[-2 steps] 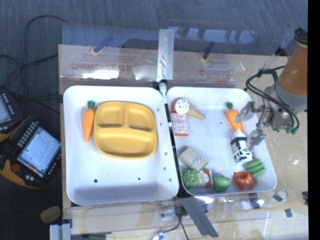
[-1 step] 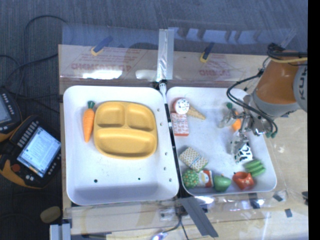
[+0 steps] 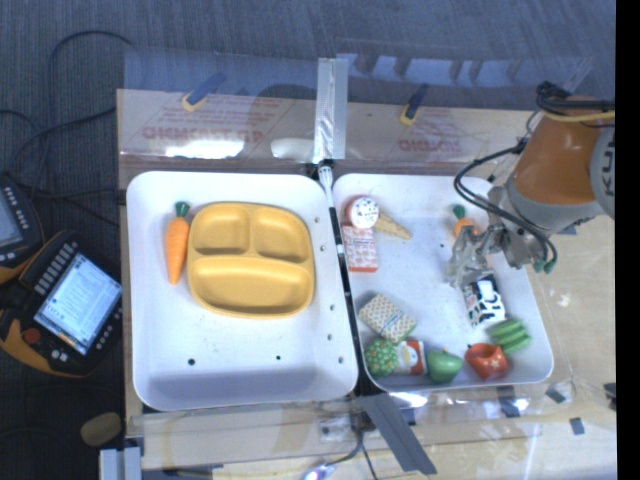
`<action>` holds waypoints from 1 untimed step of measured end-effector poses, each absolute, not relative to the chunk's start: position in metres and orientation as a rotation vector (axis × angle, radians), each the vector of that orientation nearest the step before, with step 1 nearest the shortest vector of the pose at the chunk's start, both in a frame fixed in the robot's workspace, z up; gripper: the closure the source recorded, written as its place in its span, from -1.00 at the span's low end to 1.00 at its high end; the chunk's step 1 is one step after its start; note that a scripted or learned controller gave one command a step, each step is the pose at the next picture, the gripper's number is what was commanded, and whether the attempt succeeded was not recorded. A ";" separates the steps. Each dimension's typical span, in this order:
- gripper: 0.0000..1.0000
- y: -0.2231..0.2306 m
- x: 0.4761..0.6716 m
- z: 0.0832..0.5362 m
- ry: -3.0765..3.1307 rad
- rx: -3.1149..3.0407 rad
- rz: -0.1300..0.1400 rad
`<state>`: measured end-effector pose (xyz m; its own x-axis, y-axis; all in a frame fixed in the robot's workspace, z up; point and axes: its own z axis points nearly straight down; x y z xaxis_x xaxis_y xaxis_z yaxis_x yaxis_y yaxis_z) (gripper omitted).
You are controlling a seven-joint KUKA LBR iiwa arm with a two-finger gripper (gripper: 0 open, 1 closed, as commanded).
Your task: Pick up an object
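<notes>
My gripper (image 3: 470, 260) hangs low over the right side of the right bin (image 3: 430, 268), under the grey arm with its orange band. Just below it lies a black and white milk carton (image 3: 485, 302); a small orange carrot piece (image 3: 461, 223) shows just above it. Nothing visible sits between the fingers. Elsewhere in the right bin lie an ice cream cone (image 3: 372, 216), a pink-orange box (image 3: 360, 249), a checkered cracker (image 3: 386, 317), a green pepper (image 3: 512, 335), a red tomato (image 3: 486, 360) and a small bottle with green ends (image 3: 408, 358).
The left bin (image 3: 160, 368) holds a yellow divided plate (image 3: 250, 258) and a carrot (image 3: 177, 246) beside it. Cables loop from the arm over the right bin's far corner. Handheld controllers lie off the bench at the left.
</notes>
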<state>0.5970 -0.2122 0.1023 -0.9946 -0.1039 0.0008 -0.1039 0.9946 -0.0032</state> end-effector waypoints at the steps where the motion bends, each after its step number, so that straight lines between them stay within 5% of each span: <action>1: -1.00 -0.212 0.597 0.102 -3.137 0.165 0.004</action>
